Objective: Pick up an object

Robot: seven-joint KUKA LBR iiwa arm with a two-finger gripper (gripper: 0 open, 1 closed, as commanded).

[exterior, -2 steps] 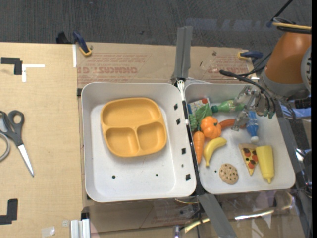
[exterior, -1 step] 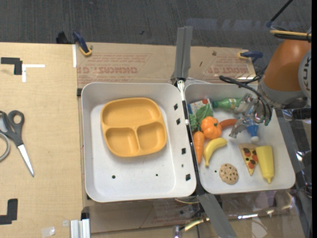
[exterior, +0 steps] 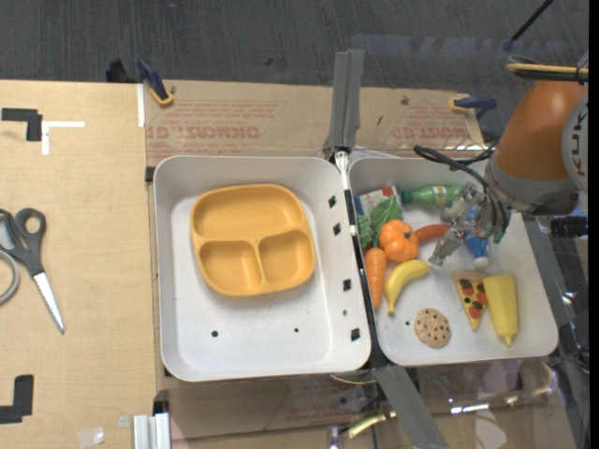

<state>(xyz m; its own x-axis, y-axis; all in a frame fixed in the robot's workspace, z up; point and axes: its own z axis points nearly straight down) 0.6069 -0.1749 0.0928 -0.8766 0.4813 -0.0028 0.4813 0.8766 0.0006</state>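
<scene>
Over the right bin [exterior: 543,330], toward its three o'clock side, the gripper [exterior: 465,235] is seen hanging from the grey arm with its orange band [exterior: 538,138]; its metal fingers are spread apart, with nothing seen between them. Just at its nine o'clock a red sausage-like piece [exterior: 429,233] is lying, and at its eleven o'clock a green bottle [exterior: 429,195] is laid on its side. Below the gripper, at six o'clock, a pizza slice [exterior: 472,297] is found just beside a yellow bottle [exterior: 504,307]. Further toward nine o'clock, an orange pumpkin-like toy [exterior: 399,240], a banana [exterior: 402,280], a carrot [exterior: 375,271] and green leaves [exterior: 382,215] are crowded together, with a cookie [exterior: 431,326] at seven o'clock. In the left bin [exterior: 178,344] a yellow divided plate [exterior: 251,238] is held. Scissors [exterior: 34,265] are left on the bench, well apart at nine o'clock.
</scene>
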